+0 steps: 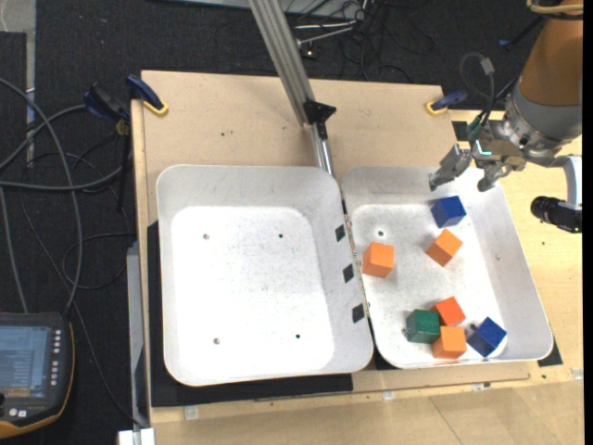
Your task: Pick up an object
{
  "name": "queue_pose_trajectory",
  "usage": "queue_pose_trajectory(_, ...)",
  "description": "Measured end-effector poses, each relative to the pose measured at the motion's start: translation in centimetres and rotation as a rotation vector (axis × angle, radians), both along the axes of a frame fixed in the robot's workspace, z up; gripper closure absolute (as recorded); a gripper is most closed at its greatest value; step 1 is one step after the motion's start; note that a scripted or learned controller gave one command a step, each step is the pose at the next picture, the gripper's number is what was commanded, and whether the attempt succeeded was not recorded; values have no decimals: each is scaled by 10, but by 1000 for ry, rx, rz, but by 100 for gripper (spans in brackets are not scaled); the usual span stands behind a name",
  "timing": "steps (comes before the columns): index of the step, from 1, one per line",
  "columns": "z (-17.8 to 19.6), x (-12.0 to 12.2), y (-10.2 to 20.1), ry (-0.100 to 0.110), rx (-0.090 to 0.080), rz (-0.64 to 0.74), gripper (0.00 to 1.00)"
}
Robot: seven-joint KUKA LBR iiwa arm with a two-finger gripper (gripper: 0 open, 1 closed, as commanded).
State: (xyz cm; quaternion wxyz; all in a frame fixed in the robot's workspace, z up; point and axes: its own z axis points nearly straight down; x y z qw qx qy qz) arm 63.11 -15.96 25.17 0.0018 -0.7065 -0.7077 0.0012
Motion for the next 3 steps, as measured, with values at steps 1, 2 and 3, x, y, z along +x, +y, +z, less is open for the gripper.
queue_pose_trajectory(1, 3, 0, 0, -3, -1, 1, 0)
queue_pose_trajectory(2, -43, 0, -7, 0, -2, -3, 0)
queue_pose_trajectory(3, -91, -8, 0, 1, 0, -2, 0)
